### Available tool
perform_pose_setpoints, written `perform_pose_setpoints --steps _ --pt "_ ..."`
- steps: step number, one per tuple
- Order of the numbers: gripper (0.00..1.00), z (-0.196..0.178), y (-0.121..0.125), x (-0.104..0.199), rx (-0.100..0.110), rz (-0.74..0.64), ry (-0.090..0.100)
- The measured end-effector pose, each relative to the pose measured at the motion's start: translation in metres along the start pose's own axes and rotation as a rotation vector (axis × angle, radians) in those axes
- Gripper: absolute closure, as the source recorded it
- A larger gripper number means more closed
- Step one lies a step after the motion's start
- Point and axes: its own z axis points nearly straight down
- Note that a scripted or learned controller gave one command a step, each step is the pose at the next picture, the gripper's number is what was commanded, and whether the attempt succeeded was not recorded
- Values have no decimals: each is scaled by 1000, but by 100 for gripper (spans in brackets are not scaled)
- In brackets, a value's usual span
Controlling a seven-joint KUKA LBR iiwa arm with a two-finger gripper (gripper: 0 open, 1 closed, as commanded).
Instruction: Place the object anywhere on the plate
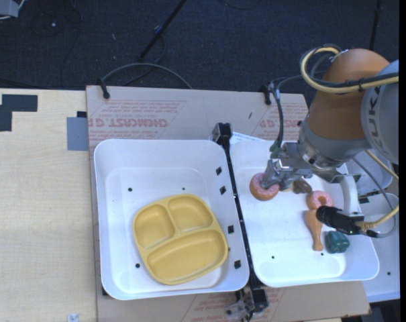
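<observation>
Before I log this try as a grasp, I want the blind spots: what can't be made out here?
- Gripper: the wrist hides its fingers, so whether it holds the pink donut is unclear.
- Second pink donut: partly hidden by the arm.
- Teal object: too small to identify.
- Right bin: its far right corner is under the arm.

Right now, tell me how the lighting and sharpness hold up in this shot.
Camera view: even, bright light on both white bins, the left bin close to washed out; soft shadows under the yellow plate; dark, dim floor above the bench; slight softness throughout, so the jaws of the gripper by the pink donut blur together.
</observation>
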Motion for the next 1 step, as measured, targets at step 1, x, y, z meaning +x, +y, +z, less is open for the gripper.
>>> perform_pose_setpoints --steps 1 --pt "100 1 19 57 -1 -1 0"
